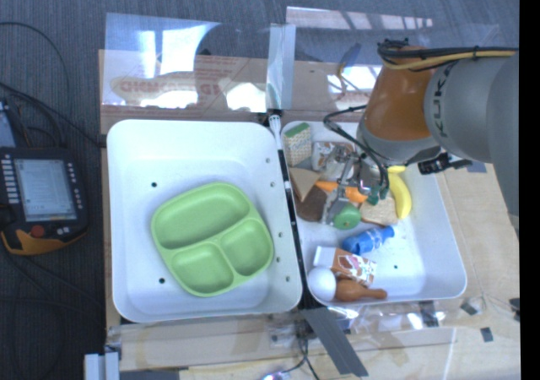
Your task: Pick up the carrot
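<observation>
1. We are looking down on the grey KUKA arm with its orange band point(439, 104), which is reaching in over the far right corner of the right-hand shallow white bin point(439, 273).
2. We are seeing the left-hand shallow white bin point(135, 159) carrying a light green plastic plate with three compartments point(213, 237), which is sitting near the middle of that bin, slightly toward its near edge.
3. We are finding the two-finger gripper point(353, 186) hanging low over the clutter near the right bin's left wall, toward its far edge; we cannot tell how its fingers are standing, since they are blurring into the things beneath.
4. We are noting a yellow plastic banana point(400, 195) just beside the gripper, toward the bin's right wall, a blue plastic bottle point(368, 240) nearer the middle, and a white ball point(321, 282) at the near left corner.
5. We are placing the small orange toy carrot point(355, 196) directly under the gripper, touching a green round piece point(345, 219) that may be its leafy top; it is lying among brown and tan pieces.
6. We are judging the carrot light, stiff and rather slick, being moulded plastic, and tapered, so it could be squeezed out toward the thin end. We would be gripping across its thicker part, near the green end, with the fingers crosswise to its length.
</observation>
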Motion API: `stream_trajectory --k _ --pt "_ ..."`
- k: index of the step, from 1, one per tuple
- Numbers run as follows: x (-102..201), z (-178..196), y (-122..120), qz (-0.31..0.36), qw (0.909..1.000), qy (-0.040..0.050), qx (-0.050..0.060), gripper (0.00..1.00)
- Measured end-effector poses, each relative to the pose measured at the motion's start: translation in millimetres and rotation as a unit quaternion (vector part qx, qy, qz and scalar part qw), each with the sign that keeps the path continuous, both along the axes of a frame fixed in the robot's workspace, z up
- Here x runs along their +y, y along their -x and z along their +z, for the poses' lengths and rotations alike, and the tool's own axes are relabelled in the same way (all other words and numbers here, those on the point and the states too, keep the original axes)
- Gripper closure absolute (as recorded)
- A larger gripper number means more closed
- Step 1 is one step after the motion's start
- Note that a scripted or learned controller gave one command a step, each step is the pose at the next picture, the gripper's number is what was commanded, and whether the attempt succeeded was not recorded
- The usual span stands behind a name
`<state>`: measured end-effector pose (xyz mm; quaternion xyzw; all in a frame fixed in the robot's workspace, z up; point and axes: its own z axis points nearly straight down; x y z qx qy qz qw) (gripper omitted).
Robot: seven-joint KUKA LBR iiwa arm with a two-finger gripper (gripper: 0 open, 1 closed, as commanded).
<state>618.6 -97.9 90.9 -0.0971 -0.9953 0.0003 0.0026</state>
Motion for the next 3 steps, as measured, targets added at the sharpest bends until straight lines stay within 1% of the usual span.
stream_trajectory --k 1,2,3 --pt "3.3 -0.1 5.0 -0.074 0.9973 -0.0032 -0.004 0.0" --pt "5.8 0.9 -1.4 -0.114 0.9935 -0.0035 0.004 0.0" --pt "-3.5 0.9 -4.4 0.043 0.9991 0.0037 0.0 0.0"
